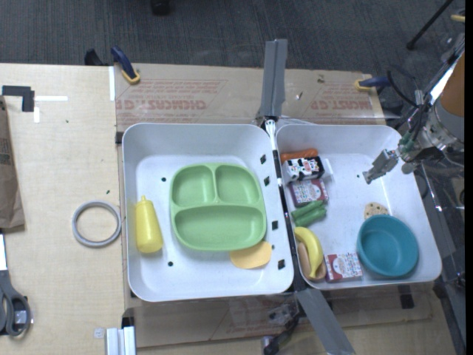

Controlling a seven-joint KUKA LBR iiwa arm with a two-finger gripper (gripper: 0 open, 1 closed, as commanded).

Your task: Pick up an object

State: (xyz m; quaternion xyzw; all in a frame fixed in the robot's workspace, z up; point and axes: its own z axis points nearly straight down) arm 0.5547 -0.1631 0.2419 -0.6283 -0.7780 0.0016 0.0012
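The gripper [380, 165], its state impossible to tell from here, is hovering over bare floor in the right bin [347, 191], risking closing on nothing because the cookie [375, 211] and blue bowl [387, 245] are sitting nearer the front.

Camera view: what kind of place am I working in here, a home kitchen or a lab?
Most likely a robotics lab or test cell, not a kitchen: two white bins sit on a cardboard-covered bench held by clamps, they hold toy food like a banana, and the floor is grey office carpet.
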